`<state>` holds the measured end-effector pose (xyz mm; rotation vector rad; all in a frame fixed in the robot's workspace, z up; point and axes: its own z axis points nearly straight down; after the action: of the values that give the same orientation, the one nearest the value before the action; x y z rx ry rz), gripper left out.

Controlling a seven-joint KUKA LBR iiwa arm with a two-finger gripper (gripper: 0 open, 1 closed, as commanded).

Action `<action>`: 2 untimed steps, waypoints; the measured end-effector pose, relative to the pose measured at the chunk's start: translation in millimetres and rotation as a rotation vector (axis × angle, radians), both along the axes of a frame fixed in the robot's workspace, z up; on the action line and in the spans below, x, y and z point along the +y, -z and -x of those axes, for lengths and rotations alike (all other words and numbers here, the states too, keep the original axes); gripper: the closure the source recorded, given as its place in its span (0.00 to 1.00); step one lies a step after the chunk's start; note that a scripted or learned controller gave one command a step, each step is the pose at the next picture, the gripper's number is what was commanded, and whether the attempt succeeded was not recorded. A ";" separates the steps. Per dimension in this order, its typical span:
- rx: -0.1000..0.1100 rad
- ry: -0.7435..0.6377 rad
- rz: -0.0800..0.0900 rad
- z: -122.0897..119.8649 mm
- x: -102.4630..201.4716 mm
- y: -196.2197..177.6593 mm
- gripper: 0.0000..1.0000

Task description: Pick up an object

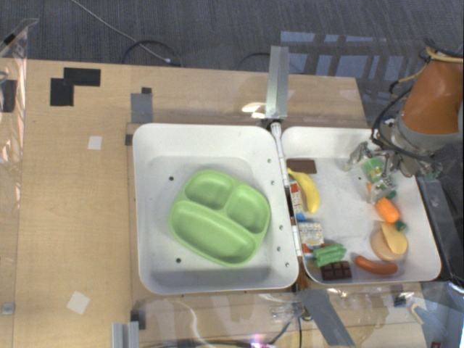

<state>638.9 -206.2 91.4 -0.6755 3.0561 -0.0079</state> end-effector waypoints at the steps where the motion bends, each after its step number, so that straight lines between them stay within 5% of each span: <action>1: -0.013 -0.001 0.001 -4.2 1.5 -15.4 1.00; 2: -0.004 0.287 -0.005 -9.0 32.8 -98.1 1.00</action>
<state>647.9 -173.3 189.5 -0.2313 3.1167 -0.0038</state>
